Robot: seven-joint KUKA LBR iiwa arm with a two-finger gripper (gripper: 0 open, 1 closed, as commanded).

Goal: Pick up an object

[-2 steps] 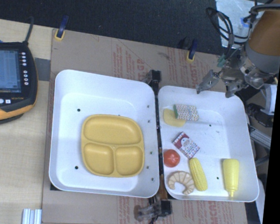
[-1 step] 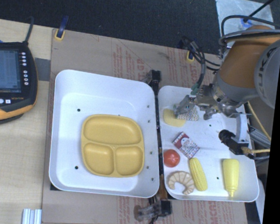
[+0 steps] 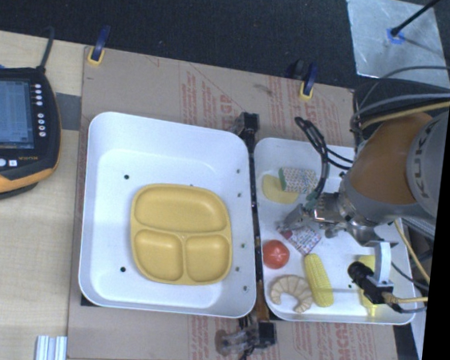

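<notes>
My claw hangs low in the right white plastic bin; I cannot tell how open it is. Under it lies a checked packet, near a red tomato. Brown cardboard with unreadable red writing covers the wooden bench.

In the right bin, a red tomato, a corn cob and a croissant are seen lying close together.
</notes>
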